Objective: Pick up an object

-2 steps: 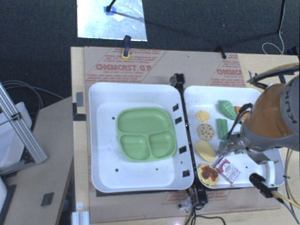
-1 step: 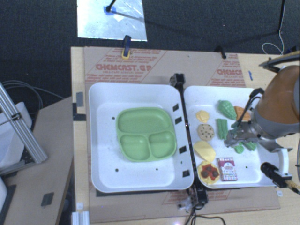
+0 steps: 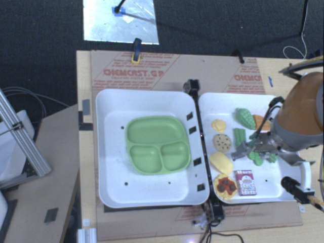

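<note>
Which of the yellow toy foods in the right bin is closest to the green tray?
The small yellow piece at the top of the column, above the cookie; the other yellow pieces lie lower, nearer the bin's front edge.

A tabletop covered with brown printed board was seen from above, with dark carpet beyond it. A yellow and blue clamp was fixed at the far edge of the board. A shiny square sheet lay on the carpet past the clamp. Aluminium framing stood at the left, and a thin white cable trailed at the upper right.
</note>
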`<state>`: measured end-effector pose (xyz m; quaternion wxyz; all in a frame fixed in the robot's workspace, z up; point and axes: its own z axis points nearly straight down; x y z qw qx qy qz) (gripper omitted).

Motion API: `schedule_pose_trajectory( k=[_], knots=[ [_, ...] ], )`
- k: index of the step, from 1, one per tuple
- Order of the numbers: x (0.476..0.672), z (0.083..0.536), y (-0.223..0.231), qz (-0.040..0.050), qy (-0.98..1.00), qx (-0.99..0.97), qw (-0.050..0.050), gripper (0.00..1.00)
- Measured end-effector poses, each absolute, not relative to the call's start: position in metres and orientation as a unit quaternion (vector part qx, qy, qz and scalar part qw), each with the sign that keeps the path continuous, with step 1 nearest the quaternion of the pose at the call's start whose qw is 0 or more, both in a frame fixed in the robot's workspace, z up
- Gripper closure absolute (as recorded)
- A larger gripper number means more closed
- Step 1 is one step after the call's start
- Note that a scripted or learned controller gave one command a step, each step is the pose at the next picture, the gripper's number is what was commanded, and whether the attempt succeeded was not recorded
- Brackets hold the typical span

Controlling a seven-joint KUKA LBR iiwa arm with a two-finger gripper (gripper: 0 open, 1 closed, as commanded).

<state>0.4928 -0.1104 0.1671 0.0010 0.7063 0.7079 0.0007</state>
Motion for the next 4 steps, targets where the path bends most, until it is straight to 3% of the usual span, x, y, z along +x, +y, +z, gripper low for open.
schedule_pose_trajectory(
  k=[1,2,3,4],
  knots=[
    [0.543,0.183,-0.139,0.0015,0.709,0.706,0.004,0.00],
    [0.568,0.157,-0.174,0.0003,0.707,0.707,0.002,0.00],
    [0.606,0.082,-0.159,0.0008,0.709,0.705,0.002,0.00],
    [0.606,0.096,-0.160,0.0012,0.710,0.704,0.003,1.00]
  ],
)
